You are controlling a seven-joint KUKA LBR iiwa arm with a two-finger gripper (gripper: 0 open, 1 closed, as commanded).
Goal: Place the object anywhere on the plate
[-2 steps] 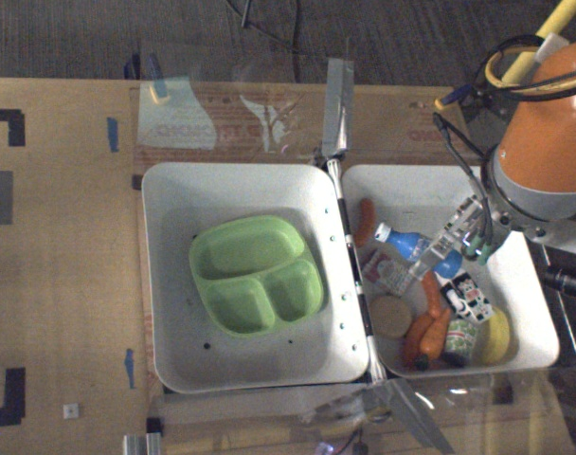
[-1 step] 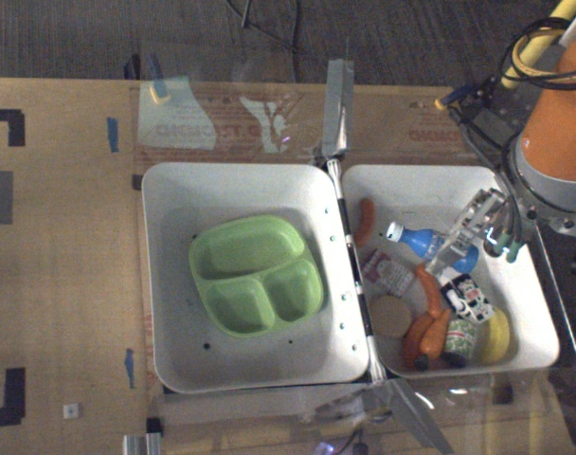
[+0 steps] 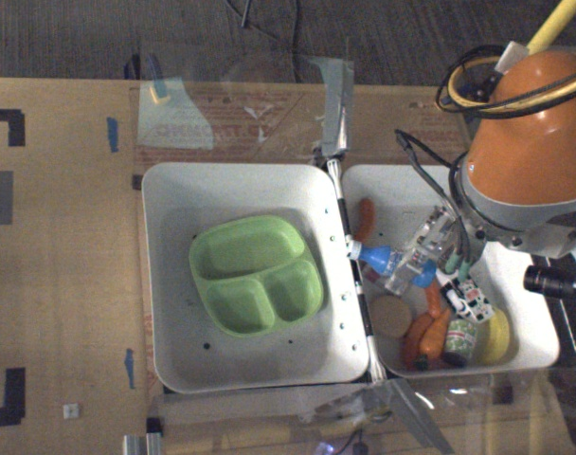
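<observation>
A green plate (image 3: 257, 275) with three compartments lies in the middle of the left bin (image 3: 170, 207). My gripper (image 3: 413, 254) is low over the left part of the right bin (image 3: 534, 349), near the wall between the two bins. Its clear fingers (image 3: 430, 235) are shut across a blue object (image 3: 375, 255). The object's blue ends stick out on either side of them, one end pointing toward the dividing wall.
Around the gripper the right bin holds a red sausage (image 3: 365, 218), a brown round piece (image 3: 390, 317), two orange carrots (image 3: 423, 337), a green can (image 3: 460, 341), a small printed box (image 3: 473, 301) and a yellow banana (image 3: 497, 336). The arm's orange band (image 3: 530, 131) overhangs the bin's right side.
</observation>
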